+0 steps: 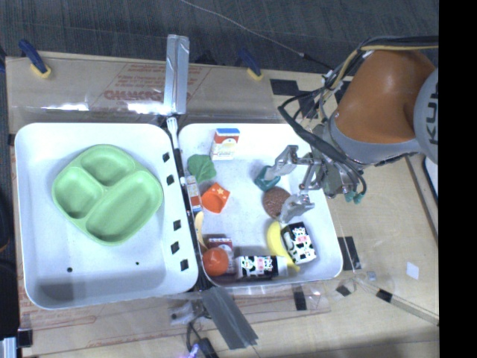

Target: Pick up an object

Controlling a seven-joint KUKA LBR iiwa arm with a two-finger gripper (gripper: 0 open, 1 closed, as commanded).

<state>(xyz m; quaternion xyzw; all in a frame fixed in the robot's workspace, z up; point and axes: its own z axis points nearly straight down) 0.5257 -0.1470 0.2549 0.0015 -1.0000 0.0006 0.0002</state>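
My gripper (pixel 292 183) hangs open over the right side of the right bin (pixel 246 136), its two grey fingers spread front to back. A teal object (pixel 264 177) lies just left of the far finger (pixel 285 159). A brown round piece (pixel 275 199) sits just left of the near finger (pixel 299 206). Nothing shows between the fingers. Below them lie a yellow banana (pixel 276 239) and a cow-patterned carton (pixel 299 245).
The right bin also holds a small white carton (pixel 225 144), a green leafy piece (pixel 200 167), an orange carton (pixel 215 198), a red ball (pixel 216 261) and a second cow-patterned carton (pixel 257 267). A green divided plate (pixel 108 192) lies in the left bin (pixel 45 274).
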